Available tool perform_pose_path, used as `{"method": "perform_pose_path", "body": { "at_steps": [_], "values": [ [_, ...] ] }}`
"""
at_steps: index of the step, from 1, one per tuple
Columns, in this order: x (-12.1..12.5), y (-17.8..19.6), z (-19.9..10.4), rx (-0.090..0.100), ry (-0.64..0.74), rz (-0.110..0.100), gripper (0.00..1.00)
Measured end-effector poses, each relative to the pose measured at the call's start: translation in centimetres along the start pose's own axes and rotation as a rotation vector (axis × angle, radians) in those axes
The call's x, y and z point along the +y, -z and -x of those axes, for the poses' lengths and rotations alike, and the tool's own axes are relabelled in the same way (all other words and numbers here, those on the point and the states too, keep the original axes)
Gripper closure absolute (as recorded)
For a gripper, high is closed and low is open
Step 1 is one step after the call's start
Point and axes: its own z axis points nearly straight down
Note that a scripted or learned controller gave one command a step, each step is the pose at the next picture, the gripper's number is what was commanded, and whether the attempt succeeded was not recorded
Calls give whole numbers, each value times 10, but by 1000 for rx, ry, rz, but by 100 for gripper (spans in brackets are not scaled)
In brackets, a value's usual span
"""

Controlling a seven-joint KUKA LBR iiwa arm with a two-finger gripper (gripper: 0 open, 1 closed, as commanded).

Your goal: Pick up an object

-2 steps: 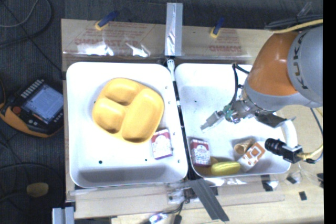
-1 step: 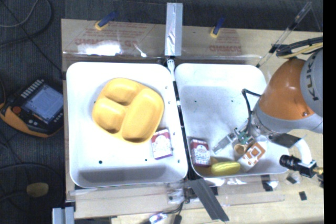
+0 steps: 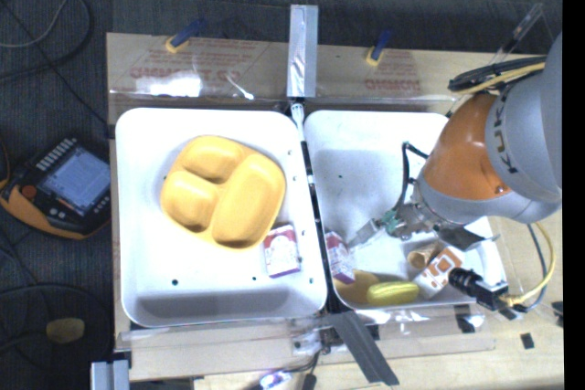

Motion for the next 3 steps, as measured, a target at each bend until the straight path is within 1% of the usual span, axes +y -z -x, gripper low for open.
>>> {"method": "perform_pose_path", "body": {
  "at_steps": [1,2,3],
  "values": [
    [-15,79,-16,-1,-164,1,0],
    [-31,30,41,0,-82,0,0],
    [-27,-15,40,-4,-114,10,0]
  ]
}}
